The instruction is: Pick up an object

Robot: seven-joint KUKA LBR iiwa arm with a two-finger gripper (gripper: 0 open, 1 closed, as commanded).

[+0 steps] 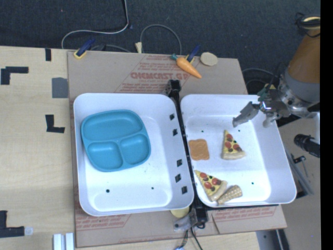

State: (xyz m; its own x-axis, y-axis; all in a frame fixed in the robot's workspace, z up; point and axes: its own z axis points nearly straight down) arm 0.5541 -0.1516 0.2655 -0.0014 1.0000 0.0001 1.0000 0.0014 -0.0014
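The gripper point(256, 116) hung over the right bin's point(270, 189) upper right part, fingers spread apart and holding nothing. Below and left of it lay a pizza slice point(231, 146), with a brown cracker point(199, 149) beside it. A second pizza slice point(209, 183) and a waffle cone point(230, 194) lay near the front wall. The left bin point(161, 184) held a blue divided plate point(115, 139).
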